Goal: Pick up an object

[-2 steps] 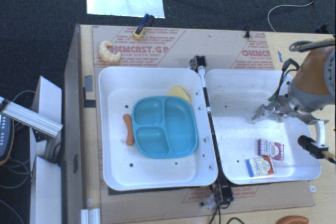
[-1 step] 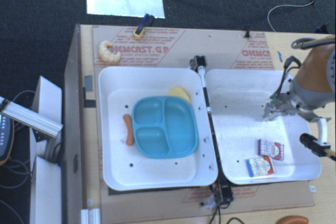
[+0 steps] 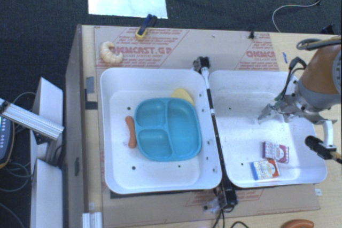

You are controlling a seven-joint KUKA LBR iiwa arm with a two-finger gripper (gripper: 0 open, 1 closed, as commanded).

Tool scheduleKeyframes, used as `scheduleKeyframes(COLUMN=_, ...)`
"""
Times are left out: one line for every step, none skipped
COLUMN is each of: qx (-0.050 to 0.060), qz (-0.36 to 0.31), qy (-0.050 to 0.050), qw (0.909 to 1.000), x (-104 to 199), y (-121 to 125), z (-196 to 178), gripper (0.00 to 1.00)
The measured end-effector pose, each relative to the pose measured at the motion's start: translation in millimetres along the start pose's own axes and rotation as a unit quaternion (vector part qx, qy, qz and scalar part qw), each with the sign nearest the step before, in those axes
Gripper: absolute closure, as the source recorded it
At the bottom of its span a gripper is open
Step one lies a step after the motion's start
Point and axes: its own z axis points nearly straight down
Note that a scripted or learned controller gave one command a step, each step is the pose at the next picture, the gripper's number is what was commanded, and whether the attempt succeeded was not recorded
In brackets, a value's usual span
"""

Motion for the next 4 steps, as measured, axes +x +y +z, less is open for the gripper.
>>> scheduleKeyframes(qx=-0.001, qz=0.0, qy=0.0, qw=1.0, x=0, y=1, z=-11, gripper=1.0)
scheduleKeyframes(qx=-0.001, qz=0.0, qy=0.0, qw=1.0, x=0, y=1, z=-11, gripper=0.0)
scheduleKeyframes(qx=-0.003, qz=-0.001, qy=0.0, qw=1.0, x=0, y=2, z=-21, gripper=1.0)
scheduleKeyframes(qx=-0.003, qz=-0.001, qy=0.0, qw=1.0, x=0, y=2, z=-21, gripper=0.0)
